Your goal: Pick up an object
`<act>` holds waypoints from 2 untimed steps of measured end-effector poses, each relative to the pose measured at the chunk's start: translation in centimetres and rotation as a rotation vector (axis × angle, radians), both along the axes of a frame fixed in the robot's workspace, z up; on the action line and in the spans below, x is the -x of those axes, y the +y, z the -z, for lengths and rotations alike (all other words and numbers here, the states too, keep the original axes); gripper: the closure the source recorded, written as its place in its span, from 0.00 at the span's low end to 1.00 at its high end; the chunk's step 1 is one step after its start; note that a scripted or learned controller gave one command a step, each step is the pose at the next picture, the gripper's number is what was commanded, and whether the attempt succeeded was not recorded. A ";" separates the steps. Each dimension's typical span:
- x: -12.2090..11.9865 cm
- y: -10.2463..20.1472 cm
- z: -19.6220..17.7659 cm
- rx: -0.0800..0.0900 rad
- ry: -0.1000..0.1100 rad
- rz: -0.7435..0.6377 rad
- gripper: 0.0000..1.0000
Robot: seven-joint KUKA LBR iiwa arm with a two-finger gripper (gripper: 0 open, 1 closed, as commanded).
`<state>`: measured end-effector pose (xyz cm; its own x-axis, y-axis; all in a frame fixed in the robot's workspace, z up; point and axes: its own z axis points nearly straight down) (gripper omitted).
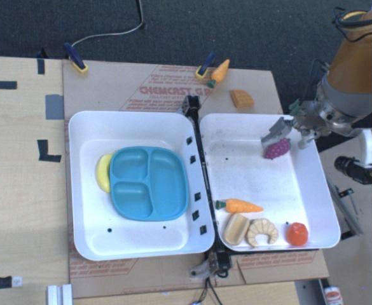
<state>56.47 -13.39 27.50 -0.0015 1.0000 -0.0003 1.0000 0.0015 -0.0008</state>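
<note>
My gripper hangs over the far right part of the right bin, its two fingers spread apart. A purple bunch of grapes lies on the bin floor just below the left finger, and nothing is clamped between the fingers. Along the bin's near edge lie an orange carrot, a bread roll, a croissant and a red tomato.
The left bin holds a blue divided plate with a yellow banana tucked at its left side. Beyond the bins, on the cardboard, lie a small orange block and a second carrot.
</note>
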 end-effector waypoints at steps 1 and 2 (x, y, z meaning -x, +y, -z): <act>-3.9 -7.5 9.0 0.001 0.002 0.002 0.00; -8.9 -5.8 18.8 0.002 -0.006 0.000 0.00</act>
